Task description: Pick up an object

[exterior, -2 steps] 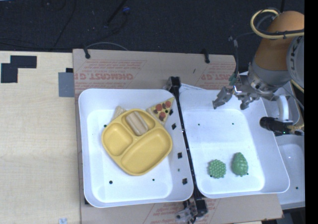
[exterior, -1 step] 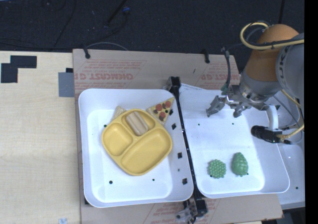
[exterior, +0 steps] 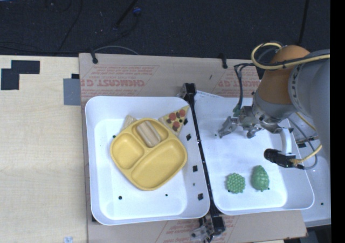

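Observation:
My gripper hangs over the upper middle of the right bin. Its fingers are spread open and nothing sits between them. Two green objects lie near that bin's front edge, well below the gripper: a round bumpy one and a taller leafy one just to its right. The left bin holds a yellow divided plate with a tan bread-like piece in its top compartment. A pizza slice lies against that bin's upper right corner.
A black divider runs between the two bins. The grey arm with its orange band and looped cables fill the right bin's upper right. A black part juts out below the wrist. Cardboard lies under the bins.

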Controlling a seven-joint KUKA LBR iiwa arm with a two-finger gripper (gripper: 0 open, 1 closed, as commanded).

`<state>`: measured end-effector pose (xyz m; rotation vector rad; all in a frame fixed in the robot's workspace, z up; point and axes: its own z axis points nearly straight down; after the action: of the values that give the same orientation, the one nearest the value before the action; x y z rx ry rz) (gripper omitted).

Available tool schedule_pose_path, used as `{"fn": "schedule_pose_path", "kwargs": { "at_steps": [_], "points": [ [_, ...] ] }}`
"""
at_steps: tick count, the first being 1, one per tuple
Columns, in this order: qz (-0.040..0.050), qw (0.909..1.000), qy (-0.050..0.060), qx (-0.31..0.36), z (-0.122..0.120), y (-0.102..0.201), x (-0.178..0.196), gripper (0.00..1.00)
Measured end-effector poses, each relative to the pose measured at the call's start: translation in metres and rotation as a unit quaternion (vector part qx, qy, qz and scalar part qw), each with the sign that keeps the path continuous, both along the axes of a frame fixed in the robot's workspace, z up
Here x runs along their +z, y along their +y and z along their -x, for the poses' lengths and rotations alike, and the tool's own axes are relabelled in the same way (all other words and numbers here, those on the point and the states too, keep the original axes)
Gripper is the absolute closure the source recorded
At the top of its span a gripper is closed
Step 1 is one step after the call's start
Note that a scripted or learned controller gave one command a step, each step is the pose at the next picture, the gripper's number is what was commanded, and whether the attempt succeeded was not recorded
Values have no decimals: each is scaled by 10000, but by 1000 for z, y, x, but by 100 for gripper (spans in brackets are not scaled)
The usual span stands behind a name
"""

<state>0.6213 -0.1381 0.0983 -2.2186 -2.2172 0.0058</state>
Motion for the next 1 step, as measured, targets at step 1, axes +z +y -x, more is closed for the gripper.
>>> {"fn": "schedule_pose_path", "kwargs": {
  "at_steps": [1],
  "points": [
    [0,10000,-5,-1,1,1,-11,0]
  ]
}}
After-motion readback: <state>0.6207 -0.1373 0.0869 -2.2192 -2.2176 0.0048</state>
